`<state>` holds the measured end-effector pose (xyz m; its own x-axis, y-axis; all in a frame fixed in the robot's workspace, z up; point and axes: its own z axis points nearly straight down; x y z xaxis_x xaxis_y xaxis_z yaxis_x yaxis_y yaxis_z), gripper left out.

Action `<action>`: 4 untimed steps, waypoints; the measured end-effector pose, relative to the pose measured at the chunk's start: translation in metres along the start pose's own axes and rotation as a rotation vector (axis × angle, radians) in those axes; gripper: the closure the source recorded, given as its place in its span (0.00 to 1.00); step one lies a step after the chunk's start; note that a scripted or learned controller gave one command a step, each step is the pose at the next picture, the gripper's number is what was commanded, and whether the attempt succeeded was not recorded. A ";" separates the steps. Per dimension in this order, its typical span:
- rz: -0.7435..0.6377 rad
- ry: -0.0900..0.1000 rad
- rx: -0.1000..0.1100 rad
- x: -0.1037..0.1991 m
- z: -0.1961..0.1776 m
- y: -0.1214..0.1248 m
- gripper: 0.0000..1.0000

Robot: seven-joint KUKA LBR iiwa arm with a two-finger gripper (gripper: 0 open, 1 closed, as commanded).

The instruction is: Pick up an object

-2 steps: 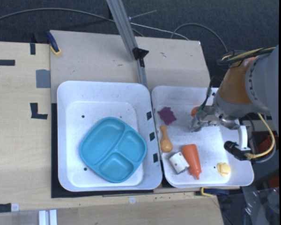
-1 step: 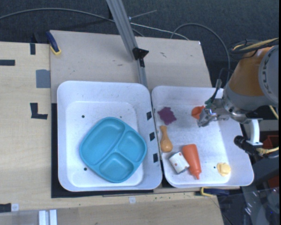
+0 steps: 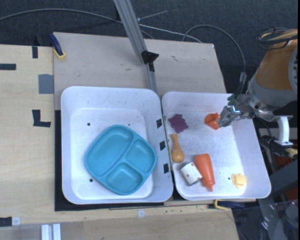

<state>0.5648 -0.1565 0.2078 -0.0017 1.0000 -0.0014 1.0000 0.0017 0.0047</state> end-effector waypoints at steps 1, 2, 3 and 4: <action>-0.005 0.003 0.006 0.055 0.005 0.002 1.00; -0.005 0.004 0.006 0.103 0.007 0.018 1.00; -0.005 0.003 0.006 0.149 0.003 0.031 1.00; -0.005 0.003 0.006 0.194 0.002 0.034 1.00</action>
<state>0.5988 0.0376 0.2058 -0.0065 1.0000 0.0016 1.0000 0.0065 -0.0015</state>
